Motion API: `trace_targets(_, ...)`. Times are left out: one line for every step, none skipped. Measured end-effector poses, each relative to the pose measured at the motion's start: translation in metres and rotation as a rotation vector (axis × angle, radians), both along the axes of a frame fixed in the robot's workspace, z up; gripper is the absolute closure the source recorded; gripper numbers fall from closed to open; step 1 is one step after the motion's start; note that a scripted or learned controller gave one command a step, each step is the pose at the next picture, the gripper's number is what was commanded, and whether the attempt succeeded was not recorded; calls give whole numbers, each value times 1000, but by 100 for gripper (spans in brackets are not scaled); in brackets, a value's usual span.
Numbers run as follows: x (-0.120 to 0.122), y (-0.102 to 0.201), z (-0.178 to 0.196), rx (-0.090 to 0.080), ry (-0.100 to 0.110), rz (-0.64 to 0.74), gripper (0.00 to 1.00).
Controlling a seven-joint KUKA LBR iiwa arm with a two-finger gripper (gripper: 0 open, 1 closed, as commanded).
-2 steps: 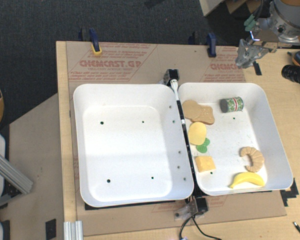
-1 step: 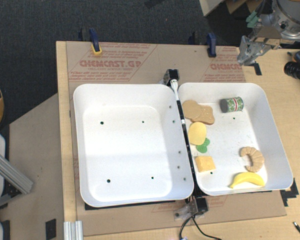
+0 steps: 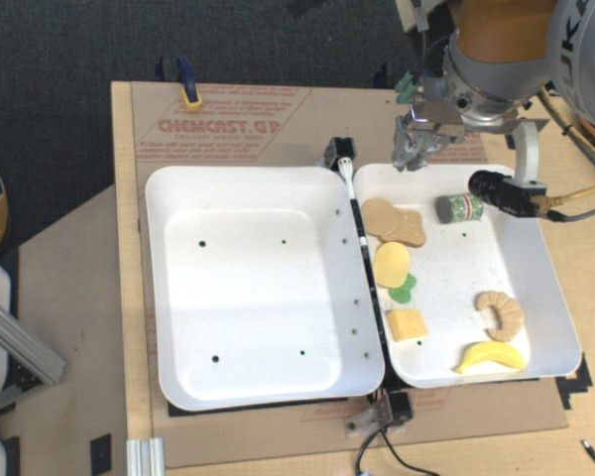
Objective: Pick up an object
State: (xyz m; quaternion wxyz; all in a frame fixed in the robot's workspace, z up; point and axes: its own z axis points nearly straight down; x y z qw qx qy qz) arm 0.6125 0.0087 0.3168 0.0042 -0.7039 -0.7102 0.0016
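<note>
Two white bins side by side on a cardboard sheet (image 3: pixel 228 117) that covers the bench. Left bin (image 3: pixel 169 196) holds nothing, just four dark dots on its floor. Right bin (image 3: pixel 545 296) holds all the items: tan bread slice (image 3: pixel 392 223) near its far-left corner, yellow round piece (image 3: pixel 392 264) just in front of it along the left edge, small green piece (image 3: pixel 405 290) touching that, orange cheese block (image 3: pixel 408 324) nearer still. Small can with green band (image 3: pixel 459 207) lies on its side near the far edge. Croissant (image 3: pixel 501 313) toward the near-right corner, banana (image 3: pixel 490 358) at the near edge beside it.

Black clips sit at the seam between the bins, far and near ends. Yellow clamp (image 3: pixel 189 94) at the cardboard's far-left edge. Dark carpet beyond the bench.

Gripper (image 3: pixel 415 157) hangs over the right bin's far-left rim, nothing between its fingers; how wide they stand I can't tell. Bread slice is the closest item, just in front of it; the can is off to one side along the far edge.
</note>
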Motion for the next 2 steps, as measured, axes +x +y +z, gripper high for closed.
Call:
trace_targets(56,32,127,-2,-27,-4,100)
trace_targets(30,3,131,-4,-7,-11,100)
